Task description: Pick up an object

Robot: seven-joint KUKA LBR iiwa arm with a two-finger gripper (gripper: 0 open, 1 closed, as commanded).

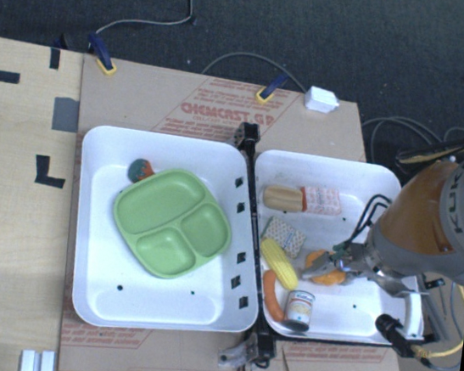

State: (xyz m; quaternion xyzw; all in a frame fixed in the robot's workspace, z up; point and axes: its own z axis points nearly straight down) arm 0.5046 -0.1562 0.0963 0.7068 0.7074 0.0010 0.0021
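Brown cardboard (217,110) covers the bench under two shallow white bins, and dark carpet lies beyond it. On the left, the left white bin (93,229) holds a light green plastic plate with three sections (172,222), and a small round ball in green and red (140,170) peeks out from behind its top left corner.

Next comes the right white bin (362,175). It holds a tan roll with a white and red label (301,199), a small checked cloth piece (284,236), a yellow toy corn cob (279,263), an orange-red toy sausage (273,292) and a little white jar with a dark lid (299,309).

Farther right, the arm's gripper (329,265) is down low in this bin. Its fingertips sit right at a small orange toy carrot (325,276). The carrot lies flat, long side going left to right, just under and touching the tips. It cannot be told how wide the jaws are or whether they have hold of it. The grab looks under way, not done.
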